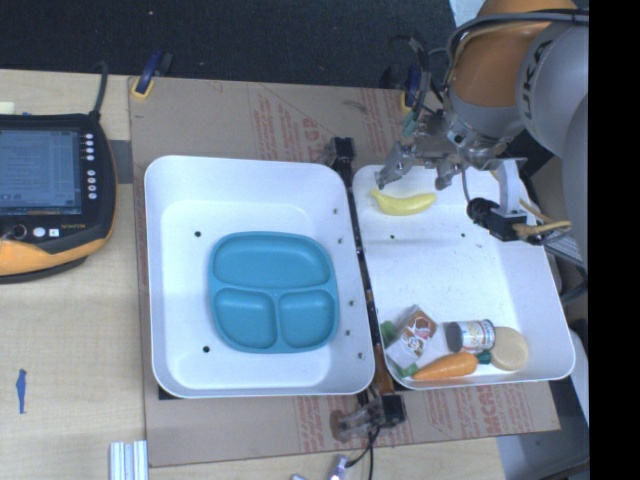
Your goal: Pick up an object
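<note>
A yellow banana [404,203] lies near the far edge of the right bin [520,258]. My gripper [415,173] hangs just above it with its two fingers spread open, one at the banana's left end and one past its right end. Nothing sits between the fingers. Along the right bin's near edge lie a small printed packet [411,339], an orange carrot [446,367], a small dark bottle with a pale round cap [486,338].
The left bin [180,198] holds a blue divided plate [272,291]. A tablet controller [50,193] rests on the bench at far left. The middle of the right bin is bare white floor.
</note>
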`<action>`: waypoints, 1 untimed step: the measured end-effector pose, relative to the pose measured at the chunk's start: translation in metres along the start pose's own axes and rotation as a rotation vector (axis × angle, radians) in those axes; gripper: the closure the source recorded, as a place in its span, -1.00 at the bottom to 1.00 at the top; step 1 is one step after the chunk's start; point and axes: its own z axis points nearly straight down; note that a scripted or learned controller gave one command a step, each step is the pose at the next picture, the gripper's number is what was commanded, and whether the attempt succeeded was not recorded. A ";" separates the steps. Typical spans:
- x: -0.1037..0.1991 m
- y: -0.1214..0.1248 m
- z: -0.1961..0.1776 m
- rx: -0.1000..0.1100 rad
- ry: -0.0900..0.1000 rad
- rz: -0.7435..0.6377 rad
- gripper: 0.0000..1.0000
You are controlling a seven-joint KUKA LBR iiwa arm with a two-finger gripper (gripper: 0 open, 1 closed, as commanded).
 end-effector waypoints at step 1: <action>-0.001 0.000 -0.010 0.001 0.000 -0.001 1.00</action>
